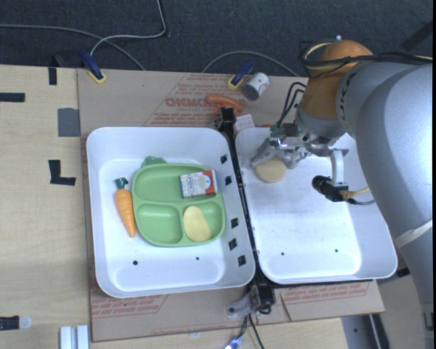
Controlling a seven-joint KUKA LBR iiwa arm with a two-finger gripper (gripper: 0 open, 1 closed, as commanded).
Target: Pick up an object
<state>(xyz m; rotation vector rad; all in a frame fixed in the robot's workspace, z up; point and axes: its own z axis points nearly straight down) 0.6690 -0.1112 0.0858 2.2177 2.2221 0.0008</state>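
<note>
Altogether one carrot (125, 209), one green tray (176, 205), two bins (167, 271)

- Arm (392, 144): grey, orange band (327, 86) above wrist, reaching in over the right bin (312, 260).
- End effector (276, 155): lowered at that bin's upper-left corner, pointing down.

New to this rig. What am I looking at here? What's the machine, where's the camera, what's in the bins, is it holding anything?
One camera looks down at a slant on a bench with two white bins. The grey arm with the orange band reaches in from the right; its pincer sits low in the right bin, right by a pale beige lump. Whether it grips the lump cannot be told. The left bin holds a green divided tray bearing a small carton and a yellow piece, with a carrot lying beside the tray.
</note>
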